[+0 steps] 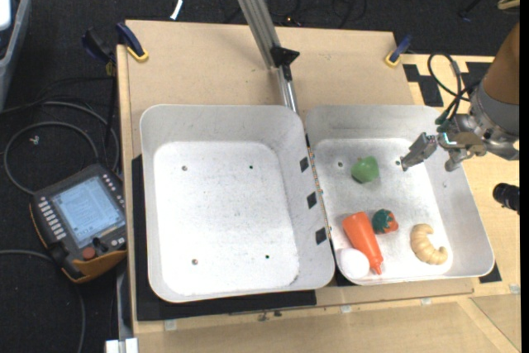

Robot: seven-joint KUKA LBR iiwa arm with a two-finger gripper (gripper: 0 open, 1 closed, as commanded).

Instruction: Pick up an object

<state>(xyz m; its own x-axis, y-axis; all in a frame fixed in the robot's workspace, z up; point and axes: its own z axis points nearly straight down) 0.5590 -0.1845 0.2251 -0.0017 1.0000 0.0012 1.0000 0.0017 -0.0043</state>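
Observation:
The right bin (463, 202) holds a green round object (364, 170), an orange carrot (363, 237) with a white ball (355, 263) at its near end, a small dark green and orange piece (383, 220), and a tan croissant (428, 244). My gripper (434, 154) hovers over the right bin's far right part, fingers spread open with nothing between them. One finger (416, 153) points left toward the green object, about 50 px to its right.
The left bin (157, 136) lies beside the right one on the wooden bench. A metal pole (252, 0) slants in from the top to the bins' junction. A teach pendant (78, 215) lies on the floor at left.

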